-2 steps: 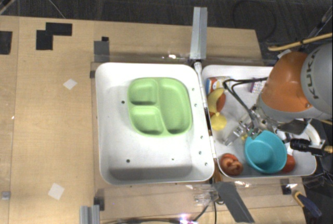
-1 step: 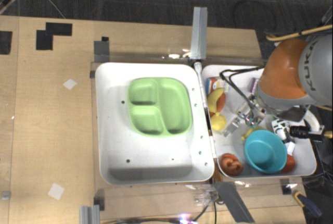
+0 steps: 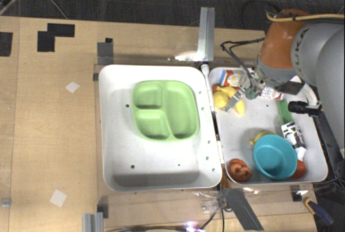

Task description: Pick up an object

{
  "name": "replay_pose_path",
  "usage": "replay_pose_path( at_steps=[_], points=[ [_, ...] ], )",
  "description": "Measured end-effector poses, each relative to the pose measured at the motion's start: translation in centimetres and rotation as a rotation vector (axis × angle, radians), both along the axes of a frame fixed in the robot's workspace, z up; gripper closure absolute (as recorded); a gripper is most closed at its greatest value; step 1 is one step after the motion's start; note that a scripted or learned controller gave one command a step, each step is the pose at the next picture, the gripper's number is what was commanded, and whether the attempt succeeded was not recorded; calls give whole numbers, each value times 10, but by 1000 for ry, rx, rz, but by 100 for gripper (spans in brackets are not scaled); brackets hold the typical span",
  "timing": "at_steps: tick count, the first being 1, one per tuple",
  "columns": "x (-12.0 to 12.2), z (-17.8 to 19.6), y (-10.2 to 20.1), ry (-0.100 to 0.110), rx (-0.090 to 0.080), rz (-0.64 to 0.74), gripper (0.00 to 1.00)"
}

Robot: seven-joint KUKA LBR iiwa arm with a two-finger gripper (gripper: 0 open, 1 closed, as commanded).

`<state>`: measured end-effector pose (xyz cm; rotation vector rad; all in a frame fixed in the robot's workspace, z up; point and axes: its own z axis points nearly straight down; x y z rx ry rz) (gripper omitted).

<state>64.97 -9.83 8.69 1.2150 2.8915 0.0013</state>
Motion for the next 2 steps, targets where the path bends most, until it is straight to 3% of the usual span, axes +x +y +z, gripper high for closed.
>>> replay_pose_path(
  at_steps=[1,2],
  points=[
    [4,12,1,-13,-4,10,100],
    [8,103,88,-9,3,-60,100]
  ],
)
